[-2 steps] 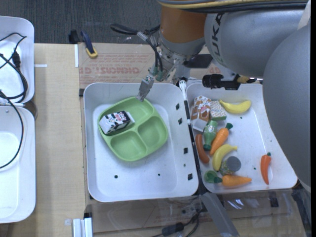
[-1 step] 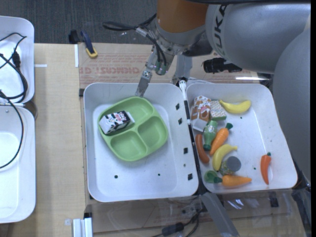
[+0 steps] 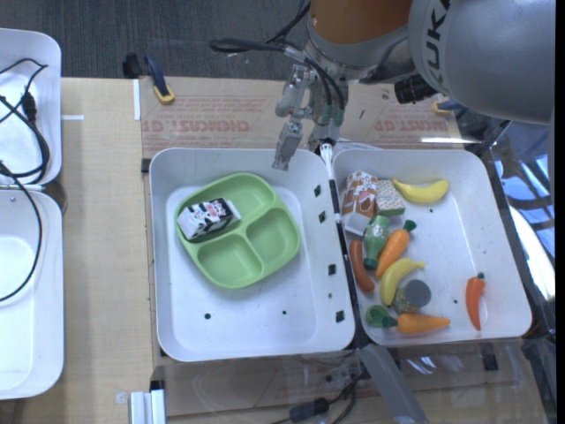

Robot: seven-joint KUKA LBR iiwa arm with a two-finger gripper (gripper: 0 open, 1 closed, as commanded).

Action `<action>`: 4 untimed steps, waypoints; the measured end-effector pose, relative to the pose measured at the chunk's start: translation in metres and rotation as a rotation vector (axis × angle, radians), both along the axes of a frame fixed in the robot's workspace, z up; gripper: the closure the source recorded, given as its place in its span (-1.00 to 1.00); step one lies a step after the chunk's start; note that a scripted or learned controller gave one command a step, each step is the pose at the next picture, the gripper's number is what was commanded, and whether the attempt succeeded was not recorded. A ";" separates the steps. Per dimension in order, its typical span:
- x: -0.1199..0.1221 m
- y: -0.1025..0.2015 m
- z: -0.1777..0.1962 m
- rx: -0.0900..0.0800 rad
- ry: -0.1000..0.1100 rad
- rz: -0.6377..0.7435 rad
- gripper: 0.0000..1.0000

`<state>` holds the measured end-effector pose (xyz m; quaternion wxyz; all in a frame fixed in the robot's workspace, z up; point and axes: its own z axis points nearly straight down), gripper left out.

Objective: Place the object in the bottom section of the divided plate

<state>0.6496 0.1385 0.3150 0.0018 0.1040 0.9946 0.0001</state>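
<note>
Pale wood bench carries two white bins. Left bin (image 3: 177,325) holds the divided plate (image 3: 240,230), with a milk carton (image 3: 208,217) in its upper-left section. The gripper (image 3: 295,135) hangs above the plate's upper right, carton lying lower left of it.

A light green divided plastic plate (image 3: 240,235) holds a small white carton with black cow patches (image 3: 208,218). Two yellow bananas (image 3: 421,190) and orange carrots (image 3: 476,300) lie in the right white bin (image 3: 494,193).
</note>
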 end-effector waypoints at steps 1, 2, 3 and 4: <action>0.000 -0.007 0.001 -0.001 0.002 0.100 -1.00; 0.002 -0.008 -0.007 0.000 0.001 0.428 -1.00; 0.011 -0.047 0.018 -0.001 -0.002 0.726 -1.00; 0.011 -0.051 0.042 -0.001 -0.003 0.857 -1.00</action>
